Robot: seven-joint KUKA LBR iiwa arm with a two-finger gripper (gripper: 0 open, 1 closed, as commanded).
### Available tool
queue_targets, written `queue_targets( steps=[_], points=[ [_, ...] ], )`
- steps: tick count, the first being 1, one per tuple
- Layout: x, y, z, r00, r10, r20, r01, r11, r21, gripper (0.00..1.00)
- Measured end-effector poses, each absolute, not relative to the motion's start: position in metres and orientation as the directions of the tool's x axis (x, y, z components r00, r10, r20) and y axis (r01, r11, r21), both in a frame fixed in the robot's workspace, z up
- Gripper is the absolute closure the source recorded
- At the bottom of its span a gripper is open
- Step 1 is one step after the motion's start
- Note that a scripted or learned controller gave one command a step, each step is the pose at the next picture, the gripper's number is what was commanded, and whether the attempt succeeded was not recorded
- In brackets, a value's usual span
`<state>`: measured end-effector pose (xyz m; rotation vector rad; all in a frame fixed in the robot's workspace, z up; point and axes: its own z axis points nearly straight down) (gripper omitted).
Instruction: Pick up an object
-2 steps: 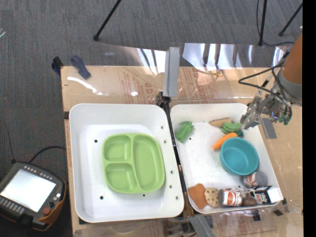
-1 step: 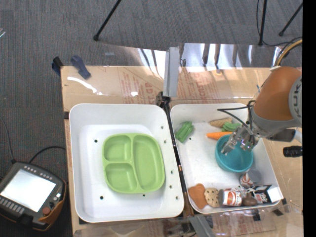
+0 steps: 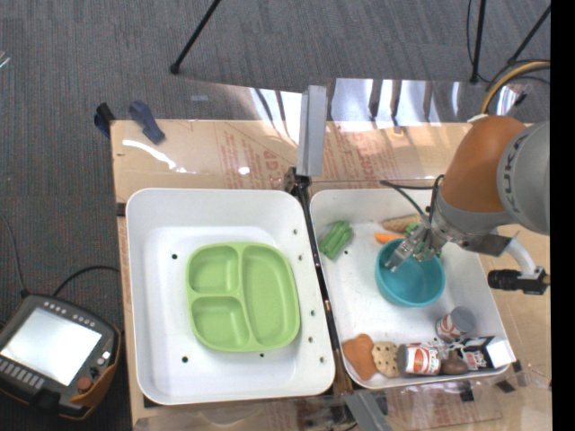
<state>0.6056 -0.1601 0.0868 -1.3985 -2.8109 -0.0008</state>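
Pincer (image 3: 406,252) is hovering at the teal bowl (image 3: 411,281) rim (open or closed, you cannot tell); you are wanting it centred over the rim before squeezing.

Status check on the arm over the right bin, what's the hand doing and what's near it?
Hand low over teal bowl, at its left rim; nothing seen in its grip. Bowl sits in right bin. Green piece and carrot close by.

A light green divided plate (image 3: 243,296) lies in a white bin (image 3: 148,241). The bowl (image 3: 411,281) is teal, beside a green piece (image 3: 336,239) and an orange carrot (image 3: 386,238).
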Motion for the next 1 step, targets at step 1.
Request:
queue_targets(
  steps=[1],
  points=[
    [0.6063,-0.1596,0.0880,-0.604,0.797,0.001,0.797,0.604,0.001,0.00]
  ],
)
